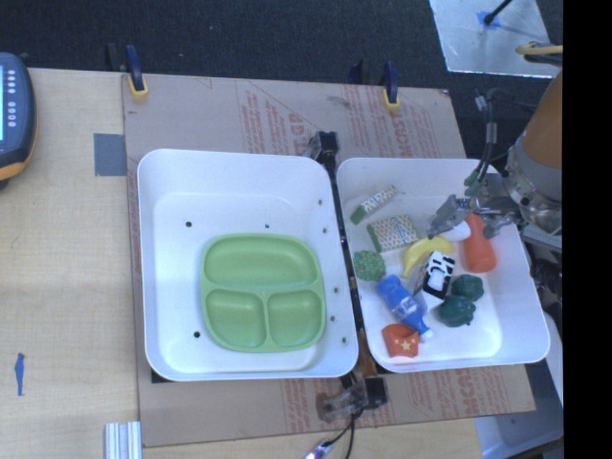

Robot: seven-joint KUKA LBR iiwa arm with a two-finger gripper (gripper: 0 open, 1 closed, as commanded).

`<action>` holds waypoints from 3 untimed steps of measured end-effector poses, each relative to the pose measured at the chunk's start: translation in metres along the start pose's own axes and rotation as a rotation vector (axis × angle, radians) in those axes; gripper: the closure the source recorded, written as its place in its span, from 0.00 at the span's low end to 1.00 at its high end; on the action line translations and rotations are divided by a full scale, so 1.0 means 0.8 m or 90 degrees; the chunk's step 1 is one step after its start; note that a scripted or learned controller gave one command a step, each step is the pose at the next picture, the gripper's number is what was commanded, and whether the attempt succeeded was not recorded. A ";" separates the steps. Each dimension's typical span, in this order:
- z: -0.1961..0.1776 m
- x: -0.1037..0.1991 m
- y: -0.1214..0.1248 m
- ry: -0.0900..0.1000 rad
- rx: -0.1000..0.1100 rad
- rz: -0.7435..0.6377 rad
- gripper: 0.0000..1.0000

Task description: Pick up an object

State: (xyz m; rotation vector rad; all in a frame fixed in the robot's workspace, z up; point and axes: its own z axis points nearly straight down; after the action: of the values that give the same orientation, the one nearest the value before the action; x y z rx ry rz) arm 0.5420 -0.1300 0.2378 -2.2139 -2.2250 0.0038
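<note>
Reaching in from the right, the grey two-finger gripper spreads its fingers apart beside an orange plastic cylinder lying in the right white bin.

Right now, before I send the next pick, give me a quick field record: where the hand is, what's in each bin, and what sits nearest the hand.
hand: over the right bin's upper right part, arm coming in from the right
left bin: holds a green divided plate, three compartments
right bin: a pile of small objects
nearest the hand: orange object, just below it
other items: yellow banana, blue bottle, dark green object, red block
hold: nothing visibly between the fingers
</note>
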 end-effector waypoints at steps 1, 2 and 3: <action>0.189 -0.016 0.058 0.001 -0.001 -0.001 0.00; 0.008 -0.057 0.135 -0.005 -0.013 -0.001 0.00; 0.129 -0.072 0.020 0.002 0.008 0.002 0.00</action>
State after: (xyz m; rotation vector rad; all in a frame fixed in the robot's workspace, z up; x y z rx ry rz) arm 0.5579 -0.1876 0.1346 -2.2095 -2.2134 0.0154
